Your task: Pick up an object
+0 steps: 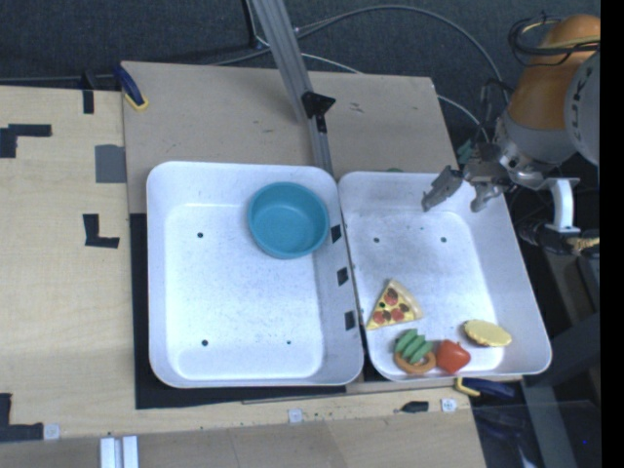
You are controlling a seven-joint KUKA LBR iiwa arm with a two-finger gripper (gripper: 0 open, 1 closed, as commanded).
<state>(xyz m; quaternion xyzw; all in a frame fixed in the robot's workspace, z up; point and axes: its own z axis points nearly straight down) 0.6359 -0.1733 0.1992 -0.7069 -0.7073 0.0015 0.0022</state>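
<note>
Hovering over the far edge of the right bin (pixel 507 261), the gripper (pixel 458 198) has spread, empty jaws; next, descend toward the pizza slice (pixel 394 305).

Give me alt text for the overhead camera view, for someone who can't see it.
A grey and orange robot arm holds its open gripper over the far edge of the right bin, gripping nothing. Near that bin's front lie a toy pizza slice, a green and orange toy, a red toy and a yellow toy; the left bin holds a blue bowl.
</note>
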